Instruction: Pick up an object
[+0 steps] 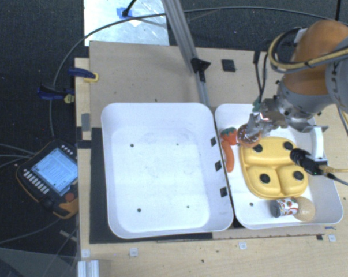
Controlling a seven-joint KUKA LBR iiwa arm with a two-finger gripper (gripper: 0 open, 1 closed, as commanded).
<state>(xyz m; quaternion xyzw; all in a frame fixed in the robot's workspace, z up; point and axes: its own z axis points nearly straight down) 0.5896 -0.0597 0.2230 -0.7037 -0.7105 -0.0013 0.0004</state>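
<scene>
On the counter (145,74) stand two white bins side by side. The left bin (119,212) shows only its white floor. In the right bin (335,209) lie four things: one orange carrot (228,153) at the left wall, its long axis running far to near; one yellow tray (276,167) with dark dots; one small patterned can (284,207); and one beige egg (304,210) touching it, both near. The claw (250,133) hangs just beside the carrot's far end, above the tray's far left corner; whether it grips anything I cannot tell.
</scene>
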